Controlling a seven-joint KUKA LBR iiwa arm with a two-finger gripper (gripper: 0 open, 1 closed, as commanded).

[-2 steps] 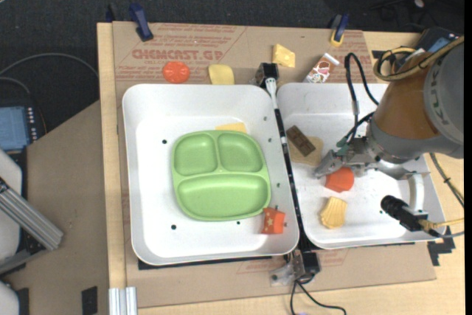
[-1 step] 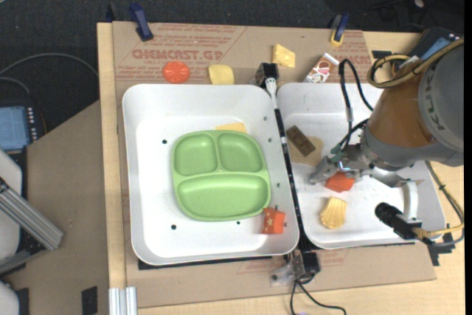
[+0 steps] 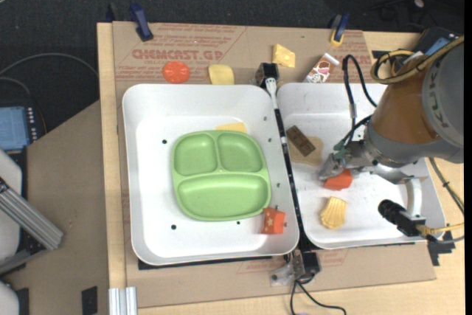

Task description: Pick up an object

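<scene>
Slanted overhead look at a cardboard-topped bench point(image 3: 221, 48) with two shallow white bins side by side.

In the left bin point(image 3: 147, 114): a green divided plate point(image 3: 220, 175) near the middle, a pale yellow piece point(image 3: 232, 127) just behind its far edge, and a small orange-red block point(image 3: 273, 221) just beside its near right corner.

In the right bin point(image 3: 310, 103): grey arm point(image 3: 413, 122) with an orange band, reaching in from the right. Gripper point(image 3: 335, 166) low over the bin floor, directly above an orange piece point(image 3: 339, 181) lying near the bin's middle. Gripper and orange piece very close, perhaps touching. Width of the gripper's opening, and any hold on the orange piece: impossible to tell from this angle.

Also in the right bin: a brown block point(image 3: 299, 140) near the left wall, partly over a tan round piece point(image 3: 315, 149), and a yellow ridged piece point(image 3: 333, 212) nearer the front, just below the orange piece.

On the bare cardboard behind the bins: an orange disc point(image 3: 175, 71), a yellow lump point(image 3: 220, 74), a yellow wedge point(image 3: 284, 55) and a small red-and-white packet point(image 3: 318, 71). Two blue clamps point(image 3: 140, 22) at the bench's far edge.
</scene>
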